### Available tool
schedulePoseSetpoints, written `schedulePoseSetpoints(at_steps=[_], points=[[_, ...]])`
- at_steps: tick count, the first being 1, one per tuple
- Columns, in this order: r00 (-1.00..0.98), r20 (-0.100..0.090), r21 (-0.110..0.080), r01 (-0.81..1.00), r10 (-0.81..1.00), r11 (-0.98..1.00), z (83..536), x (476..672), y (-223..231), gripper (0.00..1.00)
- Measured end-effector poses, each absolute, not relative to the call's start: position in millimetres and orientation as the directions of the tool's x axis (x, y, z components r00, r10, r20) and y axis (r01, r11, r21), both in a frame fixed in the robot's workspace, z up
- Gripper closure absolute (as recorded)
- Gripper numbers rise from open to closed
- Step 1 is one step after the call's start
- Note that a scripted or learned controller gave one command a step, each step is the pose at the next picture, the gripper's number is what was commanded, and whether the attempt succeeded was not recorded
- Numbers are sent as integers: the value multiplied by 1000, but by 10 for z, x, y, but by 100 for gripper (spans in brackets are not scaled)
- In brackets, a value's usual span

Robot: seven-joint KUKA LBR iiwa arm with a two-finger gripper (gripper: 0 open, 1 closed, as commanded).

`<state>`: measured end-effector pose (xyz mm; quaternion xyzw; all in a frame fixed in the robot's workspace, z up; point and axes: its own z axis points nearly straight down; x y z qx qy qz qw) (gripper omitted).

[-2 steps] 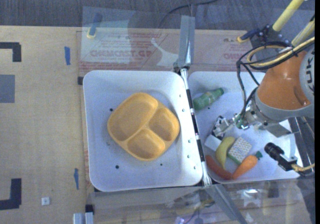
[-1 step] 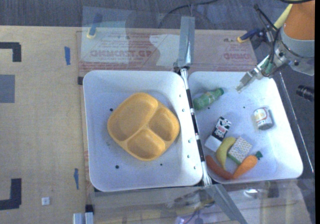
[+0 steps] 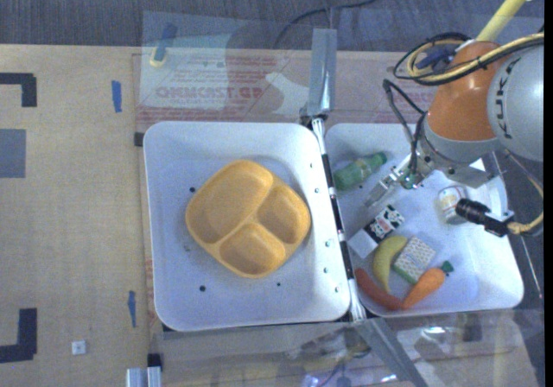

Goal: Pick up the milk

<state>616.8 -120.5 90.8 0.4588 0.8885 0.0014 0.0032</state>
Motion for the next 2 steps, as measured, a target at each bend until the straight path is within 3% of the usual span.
schedulePoseSetpoints(at_steps=[1,2], points=[[-473,-2,4,881,881,473,1855,5853,-848,0],[-437,-2,3,899,899,437,1033,5426,-1006,0]])
